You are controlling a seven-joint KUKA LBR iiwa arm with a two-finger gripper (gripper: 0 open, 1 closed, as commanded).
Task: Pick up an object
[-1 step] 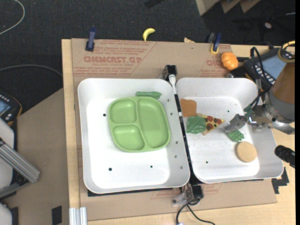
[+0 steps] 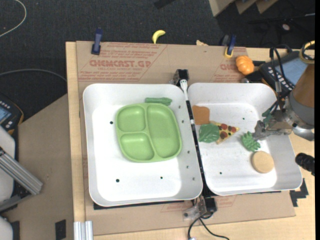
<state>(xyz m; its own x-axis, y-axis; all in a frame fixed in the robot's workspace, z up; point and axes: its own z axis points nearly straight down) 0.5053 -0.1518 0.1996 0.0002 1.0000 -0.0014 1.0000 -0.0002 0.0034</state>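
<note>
Two white bins lay side by side; the gripper, its opening not discernible, hung low in the right bin just beside a green leafy toy, seemingly its intended target.

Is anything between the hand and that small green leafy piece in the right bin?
Nothing visible. The hand sits just above and right of the small green leafy piece, with bare white bin floor around it. The round tan piece lies below, apart; the pizza slice lies left, apart.
</note>
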